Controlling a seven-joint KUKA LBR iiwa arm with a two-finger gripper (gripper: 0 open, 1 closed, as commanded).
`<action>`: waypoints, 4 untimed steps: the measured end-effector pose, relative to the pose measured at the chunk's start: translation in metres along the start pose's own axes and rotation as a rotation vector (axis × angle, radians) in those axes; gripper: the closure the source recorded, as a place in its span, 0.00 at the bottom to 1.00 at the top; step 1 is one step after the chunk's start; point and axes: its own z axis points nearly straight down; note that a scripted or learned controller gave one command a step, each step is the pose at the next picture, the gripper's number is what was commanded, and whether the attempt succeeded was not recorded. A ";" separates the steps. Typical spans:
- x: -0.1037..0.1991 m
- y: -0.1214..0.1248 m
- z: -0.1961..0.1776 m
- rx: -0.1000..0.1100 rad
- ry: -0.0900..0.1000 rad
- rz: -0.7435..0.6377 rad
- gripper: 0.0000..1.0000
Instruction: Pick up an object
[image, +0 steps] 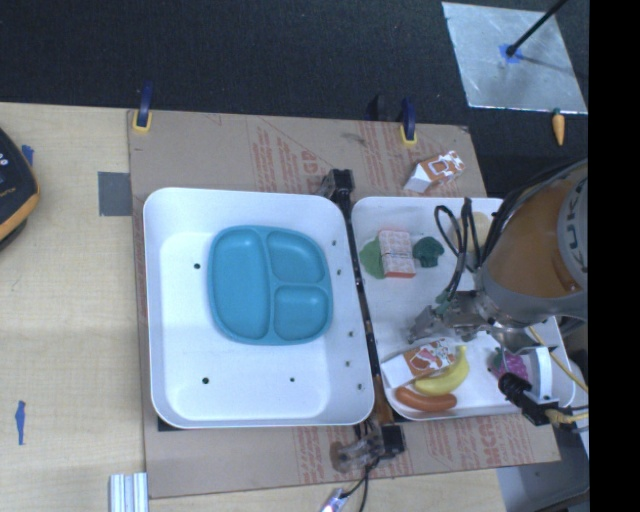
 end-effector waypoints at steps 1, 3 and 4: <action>0.010 0.059 0.008 -0.003 0.002 0.004 0.00; -0.067 0.151 0.008 -0.002 0.001 0.005 0.00; -0.066 0.152 -0.003 -0.002 0.000 -0.003 1.00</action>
